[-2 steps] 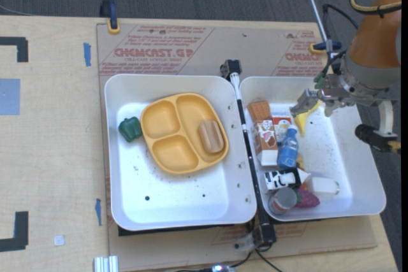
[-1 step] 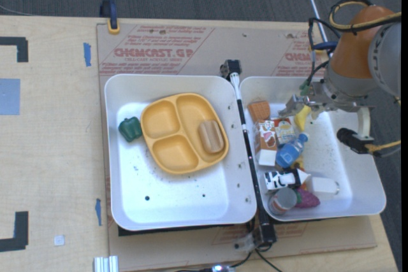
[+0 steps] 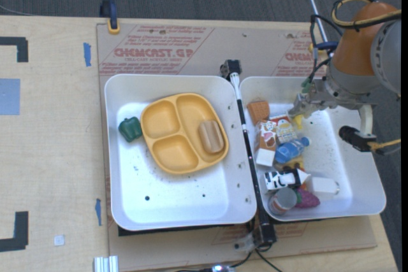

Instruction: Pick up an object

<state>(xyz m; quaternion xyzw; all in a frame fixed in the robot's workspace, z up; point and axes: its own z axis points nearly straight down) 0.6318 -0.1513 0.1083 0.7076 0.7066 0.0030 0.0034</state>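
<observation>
Gripper [image 3: 305, 104] hangs at the frame's right, above the right bin [image 3: 349, 165]; its opening cannot be told. Going left to right: clutter heaps along that bin's left side. The blue bottle [image 3: 290, 150] looks light, rigid, slippery; its body suits grasping.

Red lettering "CHEMCAST GP" is printed on the brown paper-faced sheet [image 3: 191, 48] under both bins, seen above the left bin. The same red print is repeated, partly cut off by the arm, on the sheet above the right bin. Print on the packets in the right bin [image 3: 357, 200] is too small to be read.
</observation>
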